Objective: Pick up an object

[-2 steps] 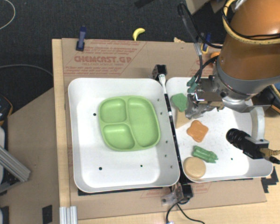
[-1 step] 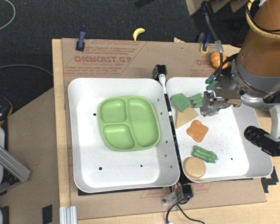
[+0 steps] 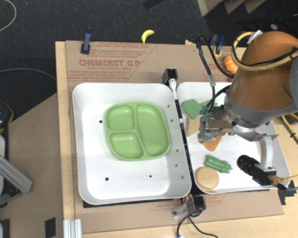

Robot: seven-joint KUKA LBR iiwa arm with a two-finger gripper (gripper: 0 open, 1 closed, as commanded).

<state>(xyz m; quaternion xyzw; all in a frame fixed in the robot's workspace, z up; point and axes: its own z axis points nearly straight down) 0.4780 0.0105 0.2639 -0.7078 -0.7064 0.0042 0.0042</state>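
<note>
My gripper (image 3: 208,134) is low in the right bin (image 3: 248,185), right over an orange piece (image 3: 211,143) that pokes out beneath it. Whether that piece is between the fingers I cannot tell. A green flat item (image 3: 191,107) lies at the back left of this bin, close to the gripper. Nearer the front lie a small green ridged piece (image 3: 218,163) and a round tan disc (image 3: 207,178). The left bin (image 3: 89,133) holds a green divided plate (image 3: 137,130).
The arm's grey and orange body covers the back right of the right bin. A black divider rail (image 3: 181,128) runs between the bins. A blue clamp (image 3: 86,41) and a yellow banana-shaped thing (image 3: 147,34) sit at the cardboard's far edge.
</note>
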